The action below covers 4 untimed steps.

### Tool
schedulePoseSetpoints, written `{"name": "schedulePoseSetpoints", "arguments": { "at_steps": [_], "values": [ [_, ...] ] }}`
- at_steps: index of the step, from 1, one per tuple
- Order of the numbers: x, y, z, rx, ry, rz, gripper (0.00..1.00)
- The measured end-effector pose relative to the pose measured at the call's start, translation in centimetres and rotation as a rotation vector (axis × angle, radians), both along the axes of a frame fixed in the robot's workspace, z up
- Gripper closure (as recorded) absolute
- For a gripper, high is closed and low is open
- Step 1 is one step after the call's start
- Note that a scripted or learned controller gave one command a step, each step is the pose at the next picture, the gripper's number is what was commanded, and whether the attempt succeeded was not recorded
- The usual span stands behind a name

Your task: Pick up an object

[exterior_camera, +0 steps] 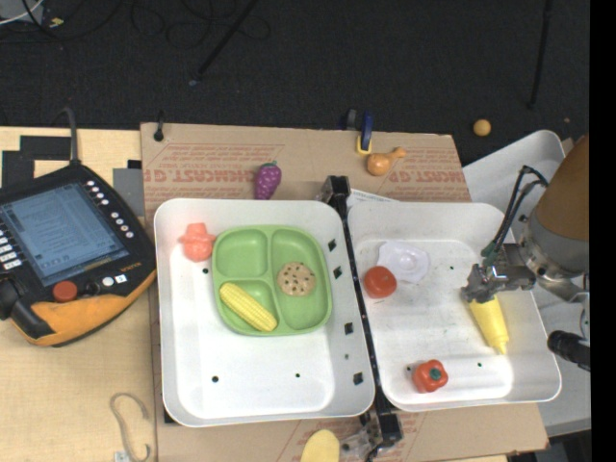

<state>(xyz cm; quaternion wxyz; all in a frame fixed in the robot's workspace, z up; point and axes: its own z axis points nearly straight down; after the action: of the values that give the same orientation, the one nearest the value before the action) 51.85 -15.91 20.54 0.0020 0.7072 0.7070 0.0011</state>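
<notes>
Right bin (pixel 539 383), pick stage, unfinished: gripper (pixel 488 289) low at yellow squeeze bottle (pixel 491 322), touching its upper end, bottle lying on bin floor, unlifted; finger opening and grasp cannot be told; lift outstanding

The arm (pixel 570 210) enters as a broad rounded body, its upper part an orange-brown band, the part below it grey with a paler grey ring at the wrist. Thin black cables (pixel 515 205) loop out from the wrist side and run down toward the gripper (pixel 484 285), with a small green spot where they meet the metal. The gripper is a compact block of silvery-grey and dark metal parts. Behind the jaws, a black cylindrical piece (pixel 570 347) juts out beneath the wrist.
</notes>
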Motion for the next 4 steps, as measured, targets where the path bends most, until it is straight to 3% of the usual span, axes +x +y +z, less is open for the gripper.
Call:
{"name": "schedulePoseSetpoints", "arguments": {
  "at_steps": [1, 3, 4],
  "values": [
    [0.0, -0.1, 2.3, 0.001, 0.003, 0.0, 1.0],
    [-2.5, 10.0, 3.5, 0.004, 0.008, 0.003, 1.0],
    [-3.8, 14.4, 1.4, 0.003, 0.01, 0.002, 1.0]
  ]
}}
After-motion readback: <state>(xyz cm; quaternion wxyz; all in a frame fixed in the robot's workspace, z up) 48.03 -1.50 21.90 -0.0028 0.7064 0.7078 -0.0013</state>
